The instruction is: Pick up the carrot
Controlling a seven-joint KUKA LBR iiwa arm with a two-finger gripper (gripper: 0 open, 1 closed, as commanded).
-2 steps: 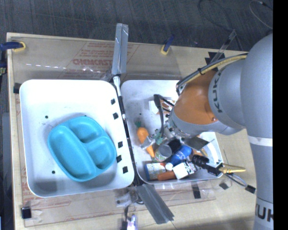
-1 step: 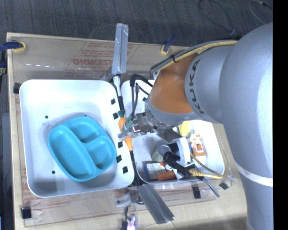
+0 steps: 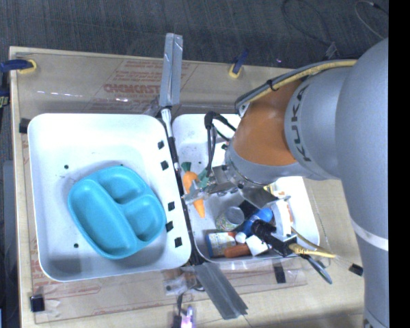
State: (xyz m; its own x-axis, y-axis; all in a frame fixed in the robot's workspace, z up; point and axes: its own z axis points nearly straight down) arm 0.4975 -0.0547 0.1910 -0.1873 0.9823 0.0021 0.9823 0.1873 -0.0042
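Gripper (image 3: 215, 183): it hangs low in the right bin, at that bin's left side, and I cannot tell how it is set because the big arm hides most of it.
Carrot (image 3: 189, 180): a small orange piece lying in the right bin, close to the wall between the two bins and just left of the gripper. It looks free, and I cannot tell if the gripper touches it.
Second orange piece (image 3: 199, 206): it lies just below the carrot, also near the wall between the bins.
Green bit (image 3: 186, 165): a tiny green thing just above the carrot.
Arm (image 3: 307, 128): grey with an orange band, it reaches in from the right and covers much of the right bin.
Round grey cup (image 3: 227, 219): it sits below the gripper, in the middle of the right bin.
Blue thing (image 3: 262, 216): just right of the cup.
Tube (image 3: 227, 243): it has orange and dark colours and lies along the near wall of the right bin, below the cup.
White cap (image 3: 240, 238): small and round, just right of the tube.
Brush (image 3: 307, 252): its yellow handle pokes over the right bin's near right corner.
Right bin (image 3: 191, 132): white and shallow, full of small stuff.
Left bin (image 3: 55, 135): white, touching the right bin's left side.
Blue tray (image 3: 116, 210): a split dish with three hollows, lying in the left bin, well apart from the carrot.
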